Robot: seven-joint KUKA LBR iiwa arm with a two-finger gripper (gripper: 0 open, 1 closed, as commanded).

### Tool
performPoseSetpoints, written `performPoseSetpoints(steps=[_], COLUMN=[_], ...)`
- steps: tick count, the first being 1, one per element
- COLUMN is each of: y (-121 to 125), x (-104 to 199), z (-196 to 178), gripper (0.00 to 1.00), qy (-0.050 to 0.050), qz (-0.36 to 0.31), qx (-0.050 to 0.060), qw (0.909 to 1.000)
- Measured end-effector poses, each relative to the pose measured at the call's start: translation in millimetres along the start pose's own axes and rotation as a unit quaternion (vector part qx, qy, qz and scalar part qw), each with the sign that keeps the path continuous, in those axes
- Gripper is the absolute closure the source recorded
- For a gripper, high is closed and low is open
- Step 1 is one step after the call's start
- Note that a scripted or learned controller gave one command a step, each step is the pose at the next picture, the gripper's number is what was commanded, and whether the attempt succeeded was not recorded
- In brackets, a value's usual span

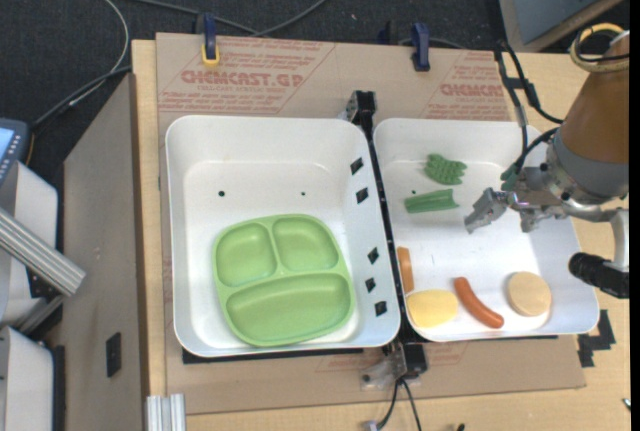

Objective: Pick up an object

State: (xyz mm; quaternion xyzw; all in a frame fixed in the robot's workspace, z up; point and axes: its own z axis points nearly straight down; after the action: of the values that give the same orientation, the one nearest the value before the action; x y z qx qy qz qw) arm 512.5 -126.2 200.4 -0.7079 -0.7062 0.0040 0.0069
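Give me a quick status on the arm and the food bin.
Gripper hovering in right bin, holding nothing. Green bean just left of it, untouched. Nothing between them.

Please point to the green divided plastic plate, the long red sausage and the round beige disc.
green divided plastic plate (285, 304): camera view, large lower compartment.
long red sausage (478, 303): camera view, its middle.
round beige disc (528, 294): camera view, top face.

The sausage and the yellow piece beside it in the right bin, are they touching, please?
Apart. The camera view shows a strip of white bin floor between the sausage and the yellow piece.
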Motion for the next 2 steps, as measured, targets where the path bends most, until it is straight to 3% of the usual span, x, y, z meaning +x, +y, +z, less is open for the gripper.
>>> performPoseSetpoints(steps=[1, 2], y=[3, 4], x=[0, -8], z=[-7, 52], gripper=[0.00, 0.00], qy=[-0.001, -0.001], qz=[-0.002, 0.000], qx=[-0.007, -0.004], qw=[1.0000, 1.0000])
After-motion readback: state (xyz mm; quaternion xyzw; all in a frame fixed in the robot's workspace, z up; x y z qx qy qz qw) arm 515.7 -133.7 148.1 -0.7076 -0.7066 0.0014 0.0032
